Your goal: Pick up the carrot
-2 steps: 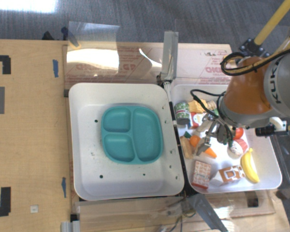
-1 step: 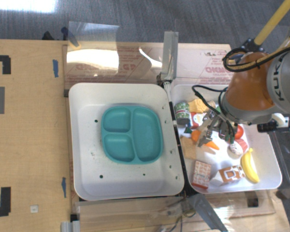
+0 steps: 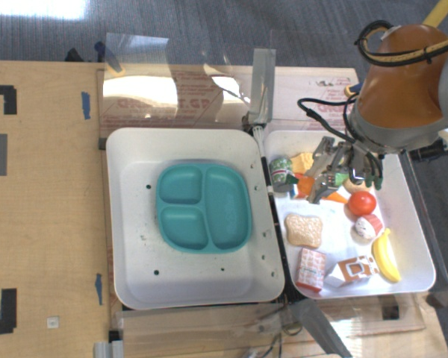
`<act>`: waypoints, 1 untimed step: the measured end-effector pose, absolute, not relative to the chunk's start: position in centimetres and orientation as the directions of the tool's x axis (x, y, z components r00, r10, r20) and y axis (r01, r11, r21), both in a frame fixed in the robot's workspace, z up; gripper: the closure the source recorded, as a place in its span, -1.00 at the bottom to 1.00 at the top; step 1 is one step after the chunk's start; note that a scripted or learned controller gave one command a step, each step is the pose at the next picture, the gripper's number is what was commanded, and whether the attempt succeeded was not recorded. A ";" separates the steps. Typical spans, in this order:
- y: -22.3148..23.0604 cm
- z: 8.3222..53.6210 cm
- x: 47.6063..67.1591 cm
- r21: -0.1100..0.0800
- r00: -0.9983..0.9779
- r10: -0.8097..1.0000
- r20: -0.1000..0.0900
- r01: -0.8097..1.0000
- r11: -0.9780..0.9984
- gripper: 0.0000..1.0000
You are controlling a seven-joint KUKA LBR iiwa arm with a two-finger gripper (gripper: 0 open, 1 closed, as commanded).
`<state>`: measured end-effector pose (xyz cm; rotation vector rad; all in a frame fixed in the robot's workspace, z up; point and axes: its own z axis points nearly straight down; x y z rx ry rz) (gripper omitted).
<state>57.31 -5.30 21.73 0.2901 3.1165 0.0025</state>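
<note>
The carrot [image 3: 308,187], an orange piece, lies in the upper left part of the right bin [image 3: 414,222], partly under the gripper. My gripper [image 3: 319,184] is low over it, reaching in from the right below the orange wrist band. Its dark fingers [image 3: 330,182] stand apart, one on each side of the carrot's middle, so the gripper is open. More orange shows past the fingers at the carrot's right end, near a red tomato [image 3: 362,202]. The arm hides the carrot's middle.
Crowded around the carrot are a green can [image 3: 281,171], a yellow piece [image 3: 305,160], a bread slice [image 3: 304,230], a banana [image 3: 388,256], a red-white packet [image 3: 310,268] and a small carton [image 3: 355,271]. The left bin [image 3: 127,162] holds a teal divided plate [image 3: 205,206].
</note>
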 end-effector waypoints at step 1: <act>-5.0 20.9 48.1 0.000 -0.983 -0.184 -0.003 -0.184 0.983 1.00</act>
